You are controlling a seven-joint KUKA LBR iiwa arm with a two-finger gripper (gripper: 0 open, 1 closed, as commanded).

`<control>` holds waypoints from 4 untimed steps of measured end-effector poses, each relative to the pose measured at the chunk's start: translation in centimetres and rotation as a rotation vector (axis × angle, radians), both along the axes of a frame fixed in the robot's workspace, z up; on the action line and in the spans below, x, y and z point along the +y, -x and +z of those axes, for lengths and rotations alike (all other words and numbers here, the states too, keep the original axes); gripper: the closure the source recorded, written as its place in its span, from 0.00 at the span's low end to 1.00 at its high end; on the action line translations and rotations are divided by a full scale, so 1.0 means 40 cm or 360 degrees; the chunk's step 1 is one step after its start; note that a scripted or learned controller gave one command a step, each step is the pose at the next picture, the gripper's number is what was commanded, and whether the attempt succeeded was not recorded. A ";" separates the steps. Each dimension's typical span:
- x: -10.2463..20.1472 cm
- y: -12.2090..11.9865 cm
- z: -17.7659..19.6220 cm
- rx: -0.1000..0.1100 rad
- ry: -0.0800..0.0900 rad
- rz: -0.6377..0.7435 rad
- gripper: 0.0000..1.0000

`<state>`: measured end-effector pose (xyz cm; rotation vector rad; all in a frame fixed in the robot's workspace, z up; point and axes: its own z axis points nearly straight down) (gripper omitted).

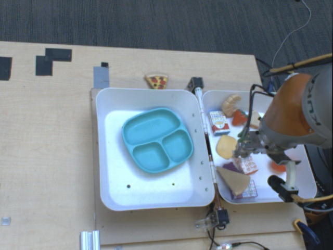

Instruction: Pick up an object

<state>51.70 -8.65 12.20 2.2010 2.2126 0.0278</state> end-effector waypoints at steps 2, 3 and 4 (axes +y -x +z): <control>-0.010 0.055 -0.076 -0.0003 0.0010 -0.0006 0.00; -0.013 0.048 -0.043 -0.0017 0.0015 -0.0006 1.00; 0.188 -0.038 0.158 0.0037 -0.0006 0.0001 1.00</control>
